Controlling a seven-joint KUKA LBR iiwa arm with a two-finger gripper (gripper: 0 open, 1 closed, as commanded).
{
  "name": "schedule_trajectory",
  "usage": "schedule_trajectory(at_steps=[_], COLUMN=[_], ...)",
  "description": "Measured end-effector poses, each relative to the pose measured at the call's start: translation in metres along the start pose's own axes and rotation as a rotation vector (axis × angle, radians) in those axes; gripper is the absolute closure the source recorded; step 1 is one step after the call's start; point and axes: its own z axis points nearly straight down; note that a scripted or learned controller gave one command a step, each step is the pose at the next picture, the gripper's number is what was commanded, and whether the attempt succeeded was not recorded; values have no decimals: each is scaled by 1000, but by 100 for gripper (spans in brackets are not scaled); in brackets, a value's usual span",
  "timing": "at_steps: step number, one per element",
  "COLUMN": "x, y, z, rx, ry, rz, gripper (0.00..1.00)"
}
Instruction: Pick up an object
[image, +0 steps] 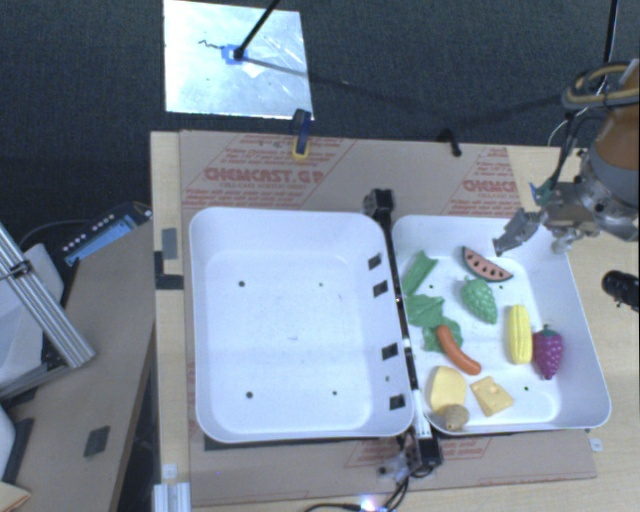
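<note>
Above the far right corner of the right bin (585, 350) the gripper (530, 232) hung over the white floor, carrying nothing; whether its jaws stood apart or together could not be told from this slanted look down, since the grey metal blurred into one shape. Just below and left of it lay a watermelon slice (486, 265), red with a dark rind, close to the gripper but not touching it. Near that slice sat a bunch of green grapes (479, 300), and further left a green leafy piece (418, 271) lay near the divider between the bins, with another green leaf (430, 312) beneath it. An orange carrot (458, 351) lay slanted below that leaf, touching it. A yellow corn cob (518, 333) stood lengthwise near the right side, and a bunch of purple grapes (547, 352) rested just beside it. Toward the near edge were a yellow rounded wedge (447, 386), a holed cheese block (491, 396) and a small brown potato (454, 417), clustered close together. Beside all this the left bin (215, 300) sat on the cardboard-covered bench (260, 175).
</note>
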Motion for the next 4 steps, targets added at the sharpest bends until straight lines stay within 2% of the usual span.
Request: schedule_trajectory(at_steps=[1,2,3,4], x=[-43,8,-59,27], y=[-19,-76,-47,-100], z=[149,195,192,193], rx=[12,4,10,4], ry=[1,3,28,5], rz=[6,3,-4,-5], gripper=[0,0,0,0])
